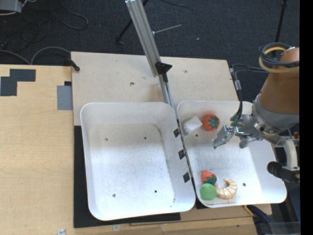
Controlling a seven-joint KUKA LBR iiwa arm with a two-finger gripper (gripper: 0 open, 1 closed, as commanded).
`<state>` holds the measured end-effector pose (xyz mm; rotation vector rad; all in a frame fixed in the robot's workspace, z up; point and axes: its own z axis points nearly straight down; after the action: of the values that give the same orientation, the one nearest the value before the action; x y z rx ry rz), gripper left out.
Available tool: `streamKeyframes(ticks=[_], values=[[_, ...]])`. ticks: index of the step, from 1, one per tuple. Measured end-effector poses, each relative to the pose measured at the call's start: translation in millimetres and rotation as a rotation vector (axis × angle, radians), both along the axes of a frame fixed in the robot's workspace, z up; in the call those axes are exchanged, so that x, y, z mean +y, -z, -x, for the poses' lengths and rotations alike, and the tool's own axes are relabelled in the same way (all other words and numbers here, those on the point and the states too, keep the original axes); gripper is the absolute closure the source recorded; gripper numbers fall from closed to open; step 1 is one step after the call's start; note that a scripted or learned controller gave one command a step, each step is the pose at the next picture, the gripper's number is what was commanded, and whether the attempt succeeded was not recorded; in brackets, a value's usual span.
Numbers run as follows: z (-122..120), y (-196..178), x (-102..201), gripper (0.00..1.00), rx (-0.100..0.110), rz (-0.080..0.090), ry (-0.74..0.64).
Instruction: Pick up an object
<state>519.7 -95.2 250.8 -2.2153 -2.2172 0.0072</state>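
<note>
In the right bin (pixel 266 190) a red tomato-like fruit (pixel 211 122) lies near the far left corner, with a small white block (pixel 192 124) just left of it. Near the front edge sit a green ball (pixel 208 191), a small red piece (pixel 208 175) behind it and a tan curled pastry (pixel 227 189) to its right. My gripper (pixel 232 140) hangs over the middle of the right bin, a little right of and nearer than the red fruit. Its fingers (pixel 220 139) stand open with nothing between them.
The left bin (pixel 90 131) adjoins the right one along a divider with black clips (pixel 181 153). A slanted metal rail (pixel 146 38) rises behind the bins. The arm's grey body (pixel 279 102) fills the right side above the right bin.
</note>
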Motion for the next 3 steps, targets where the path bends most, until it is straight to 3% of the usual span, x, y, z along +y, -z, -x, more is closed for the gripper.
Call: streamKeyframes(ticks=[1, 3], values=[[-0.7, -2.2, -1.4, 0.00, -0.005, 0.001, 0.004], [8.7, 101.7, 0.3, 0.00, 0.001, 0.000, 0.002]])
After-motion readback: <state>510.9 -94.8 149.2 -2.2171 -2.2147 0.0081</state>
